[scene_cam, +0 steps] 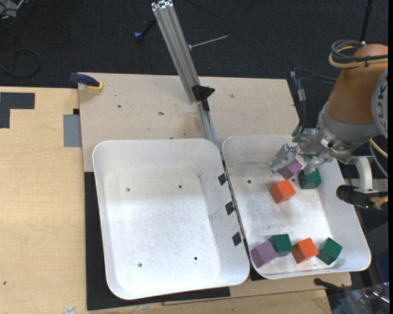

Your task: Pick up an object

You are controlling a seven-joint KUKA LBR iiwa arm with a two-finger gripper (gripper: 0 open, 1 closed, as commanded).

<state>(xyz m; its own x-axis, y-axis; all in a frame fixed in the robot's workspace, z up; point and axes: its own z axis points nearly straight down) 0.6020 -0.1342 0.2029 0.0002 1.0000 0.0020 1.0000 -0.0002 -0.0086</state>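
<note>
Two white bins sit side by side on a wooden bench [33,195], dark floor with cables behind.
Left bin [118,169] has only specks; right bin [354,241] holds small blocks. The gripper [296,156] is low at the far right (can't tell its grip), just over a purple block [289,169], beside a green block [310,178] and an orange block [281,191].

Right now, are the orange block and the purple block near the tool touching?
Apart. The camera view shows a sliver of white bin floor between the orange block and the purple block under the tool.
</note>
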